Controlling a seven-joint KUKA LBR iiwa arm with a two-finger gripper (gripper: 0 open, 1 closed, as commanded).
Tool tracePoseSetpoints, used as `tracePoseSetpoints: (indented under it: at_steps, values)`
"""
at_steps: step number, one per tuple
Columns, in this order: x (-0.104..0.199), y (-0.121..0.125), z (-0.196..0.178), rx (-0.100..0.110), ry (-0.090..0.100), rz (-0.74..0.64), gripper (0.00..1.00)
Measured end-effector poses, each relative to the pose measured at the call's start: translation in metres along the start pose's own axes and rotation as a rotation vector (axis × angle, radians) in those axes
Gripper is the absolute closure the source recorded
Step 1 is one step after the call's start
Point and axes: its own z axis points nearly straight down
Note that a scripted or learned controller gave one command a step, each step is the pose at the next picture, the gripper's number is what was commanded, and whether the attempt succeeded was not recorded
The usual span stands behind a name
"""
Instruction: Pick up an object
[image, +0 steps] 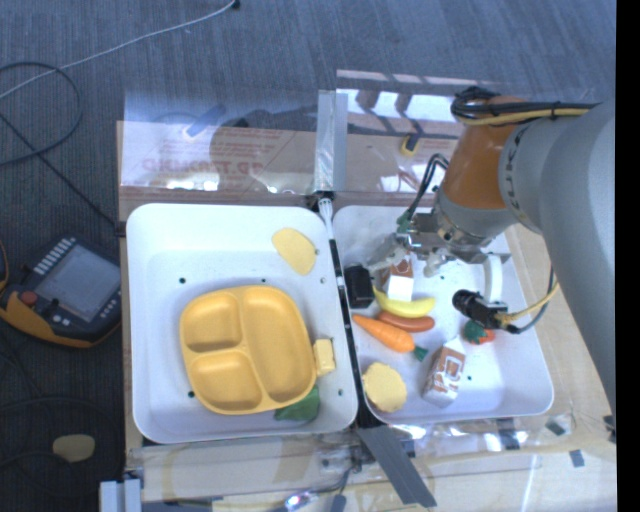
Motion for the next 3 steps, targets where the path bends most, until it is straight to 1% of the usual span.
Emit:
tracePoseSetpoints:
  at_steps: [1,2,3]
  values:
    - [-0.005,-0.002,0.03,-0.01,0.001,0.053,0.0]
    - [-0.005,-0.002,0.019,-0.011,0.003,0.053,1.0]
    - [0.003,0.044,-0.073,0.004,0.0,0.067,1.0]
